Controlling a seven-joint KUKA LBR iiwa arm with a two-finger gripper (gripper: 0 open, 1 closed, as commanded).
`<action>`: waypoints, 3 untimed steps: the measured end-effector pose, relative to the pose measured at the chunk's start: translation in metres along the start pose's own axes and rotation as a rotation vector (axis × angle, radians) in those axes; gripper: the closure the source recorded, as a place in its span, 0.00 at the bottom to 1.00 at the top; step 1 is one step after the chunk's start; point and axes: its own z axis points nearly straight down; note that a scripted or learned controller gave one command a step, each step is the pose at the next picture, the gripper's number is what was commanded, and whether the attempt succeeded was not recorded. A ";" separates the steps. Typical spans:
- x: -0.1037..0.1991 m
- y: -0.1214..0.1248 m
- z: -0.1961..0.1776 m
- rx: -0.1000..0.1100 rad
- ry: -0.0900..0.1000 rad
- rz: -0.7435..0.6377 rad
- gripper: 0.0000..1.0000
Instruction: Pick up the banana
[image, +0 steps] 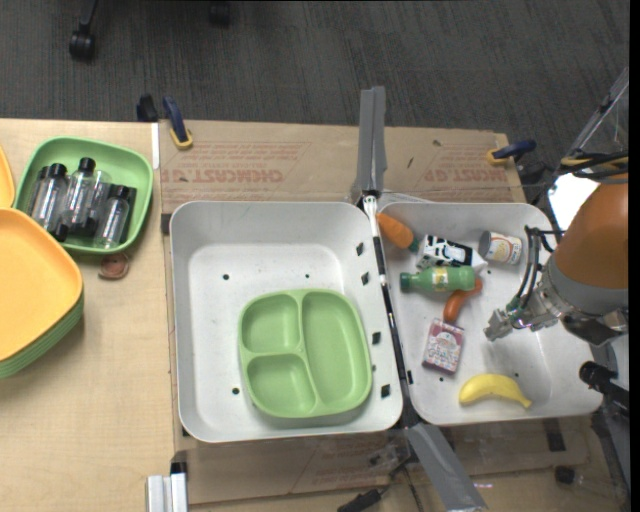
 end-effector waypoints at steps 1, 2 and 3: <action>0.002 0.018 0.003 -0.002 -0.001 -0.265 1.00; 0.003 0.038 0.000 -0.004 -0.003 -0.402 1.00; 0.023 0.035 -0.001 -0.001 0.000 -0.513 1.00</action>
